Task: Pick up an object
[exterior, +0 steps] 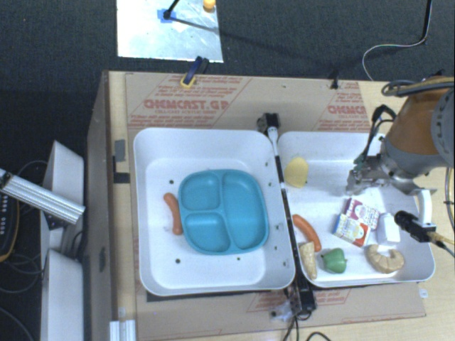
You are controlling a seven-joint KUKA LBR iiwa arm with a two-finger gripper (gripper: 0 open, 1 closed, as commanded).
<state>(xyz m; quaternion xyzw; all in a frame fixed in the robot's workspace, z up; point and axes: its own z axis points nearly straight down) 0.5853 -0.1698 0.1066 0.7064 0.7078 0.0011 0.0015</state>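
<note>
Gripper (360, 178) hung just above the carton (356, 222) in the right bin (334, 163), its finger state cannot be told, sausage (306, 231) left of carton

The right bin (334, 275) holds a pale yellow lemon (296, 171) at its upper left, a small printed carton (357, 222) lying flat, an orange hot dog (307, 231), a green pepper (334, 261) and a tan croissant (384, 258) along the near wall.

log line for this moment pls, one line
arm: over right bin far side | gripper: above bare floor, nothing seen held | nearest: carton, lemon | left bin: blue tray, sausage | pick: not yet done
</note>
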